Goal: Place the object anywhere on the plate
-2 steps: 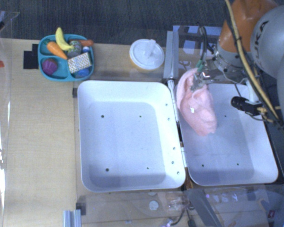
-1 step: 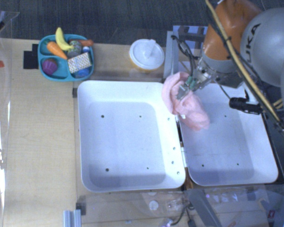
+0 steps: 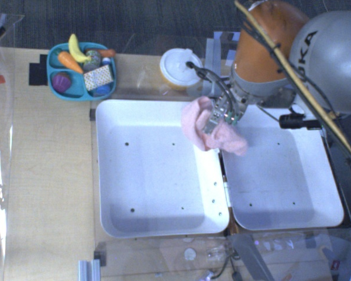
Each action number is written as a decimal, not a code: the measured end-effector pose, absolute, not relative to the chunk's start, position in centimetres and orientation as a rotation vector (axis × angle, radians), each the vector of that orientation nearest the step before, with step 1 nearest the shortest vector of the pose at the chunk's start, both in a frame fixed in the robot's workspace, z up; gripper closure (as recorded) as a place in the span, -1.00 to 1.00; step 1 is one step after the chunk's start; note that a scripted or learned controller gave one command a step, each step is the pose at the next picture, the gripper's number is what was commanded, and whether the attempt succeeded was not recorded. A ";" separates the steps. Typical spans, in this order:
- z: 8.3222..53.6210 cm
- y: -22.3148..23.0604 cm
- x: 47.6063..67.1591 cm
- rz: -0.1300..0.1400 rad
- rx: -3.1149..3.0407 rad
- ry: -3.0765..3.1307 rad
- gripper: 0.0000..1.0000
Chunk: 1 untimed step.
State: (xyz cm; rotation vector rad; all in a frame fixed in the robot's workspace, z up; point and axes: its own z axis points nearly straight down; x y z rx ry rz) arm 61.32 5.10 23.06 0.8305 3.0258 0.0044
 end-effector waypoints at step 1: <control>23.5 10.6 58.7 0.004 0.212 3.131 1.00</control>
